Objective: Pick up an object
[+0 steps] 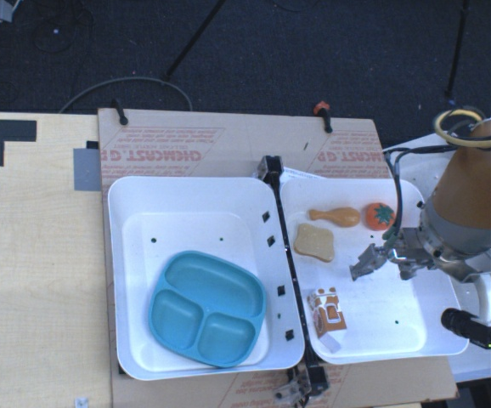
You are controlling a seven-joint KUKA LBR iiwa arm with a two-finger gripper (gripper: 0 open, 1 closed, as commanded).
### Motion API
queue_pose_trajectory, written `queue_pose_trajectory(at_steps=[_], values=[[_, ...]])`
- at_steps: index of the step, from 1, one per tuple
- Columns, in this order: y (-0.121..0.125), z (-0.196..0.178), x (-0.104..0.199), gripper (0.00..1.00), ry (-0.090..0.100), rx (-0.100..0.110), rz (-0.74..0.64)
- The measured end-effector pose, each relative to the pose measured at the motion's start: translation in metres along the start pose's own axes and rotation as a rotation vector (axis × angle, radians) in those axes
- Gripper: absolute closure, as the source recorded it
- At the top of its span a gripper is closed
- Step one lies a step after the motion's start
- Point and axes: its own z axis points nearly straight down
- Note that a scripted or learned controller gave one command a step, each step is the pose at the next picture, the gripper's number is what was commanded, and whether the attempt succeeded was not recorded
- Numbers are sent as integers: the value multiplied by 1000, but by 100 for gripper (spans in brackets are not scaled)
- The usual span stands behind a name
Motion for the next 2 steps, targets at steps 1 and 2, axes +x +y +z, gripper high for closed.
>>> queue_pose_trajectory(at_steps=[1, 2], values=[[2, -6, 0, 0, -1, -11, -2], [3, 59, -1, 0, 0, -6, -2]])
